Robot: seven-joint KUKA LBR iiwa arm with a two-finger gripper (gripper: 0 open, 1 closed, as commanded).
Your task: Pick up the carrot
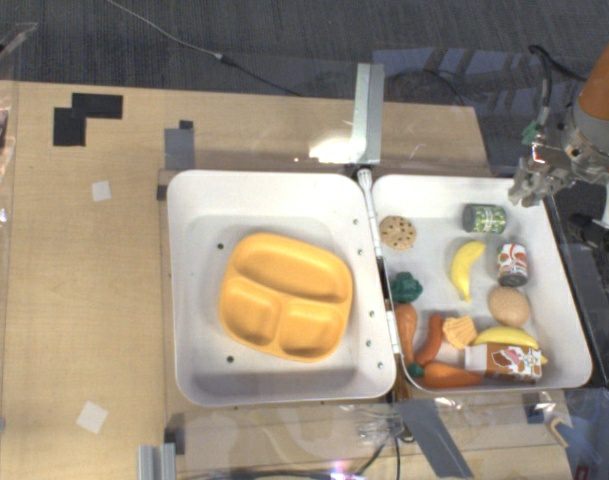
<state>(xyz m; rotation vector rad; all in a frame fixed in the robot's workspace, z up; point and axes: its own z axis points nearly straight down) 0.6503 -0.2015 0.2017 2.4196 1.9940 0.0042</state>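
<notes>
arm (604, 88): orange band at the top right corner, grey metal section below it | wrist: pale grey-white block with small dark fittings | cables: thin black wires looping beside the wrist | claw (532, 183): light grey metal, slim, small red spot near its base

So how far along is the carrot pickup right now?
Nothing looks done yet. The carrot lies in the right bin, near its left wall beside the broccoli. The tool hangs over the bin's far right corner. Reaching, grasping and lifting remain.
</notes>
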